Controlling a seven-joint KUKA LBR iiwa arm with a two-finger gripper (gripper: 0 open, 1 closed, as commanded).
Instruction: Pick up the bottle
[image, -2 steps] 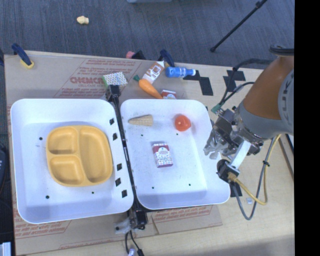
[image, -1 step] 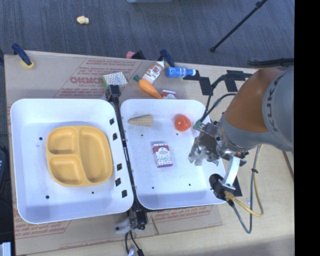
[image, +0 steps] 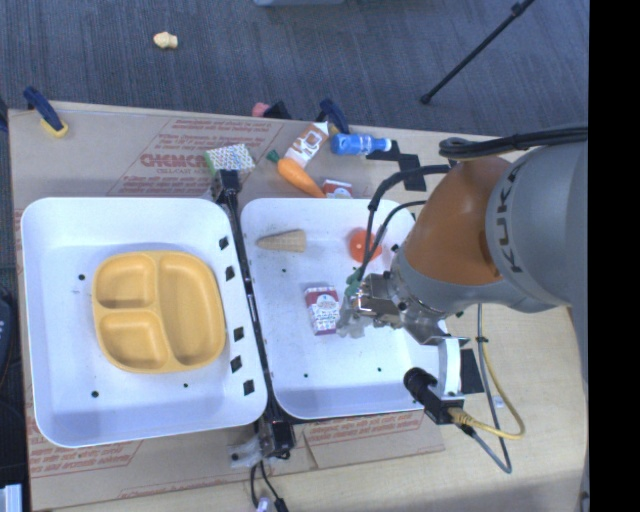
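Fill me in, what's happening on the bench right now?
The arm reaches in over the right bin, its claw low beside a small red and white packet. A cone and an orange ball also lie in that bin. A yellow divided plate sits in the left bin. Bottles lie outside on the cardboard, untouched.
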